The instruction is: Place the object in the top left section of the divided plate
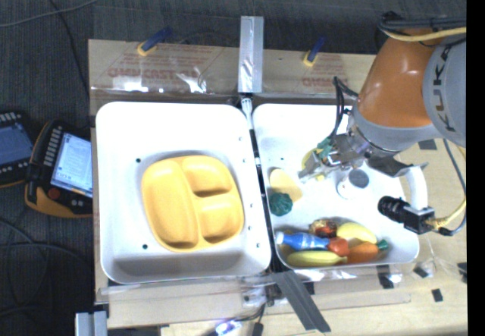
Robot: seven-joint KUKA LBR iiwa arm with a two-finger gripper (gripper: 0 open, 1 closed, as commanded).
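- Arm [402, 92]: reaches in from right, bent down over right bin [303, 126].
- End effector [327, 156]: low above bin floor; finger spread cannot be told.
- Divided plate [192, 200]: yellow, in left bin [121, 130].

You had the divided plate [192, 200] lying flat on the floor of the left bin [121, 126]. It was yellow, with rounded corners, and turned a little askew to the bin's walls. Raised ridges split it into three sections: one long section down its left side, and two smaller ones stacked on its right.

The objects sat in the right bin [292, 124]. A pale yellow piece [283, 181] and a dark green round one [280, 204] lay touching each other by the wall between the bins. Along the near wall you had a cluster: a blue bottle [298, 239], a yellow banana [312, 258], a red piece [339, 246], an orange piece [364, 251] and a yellow piece [355, 232].
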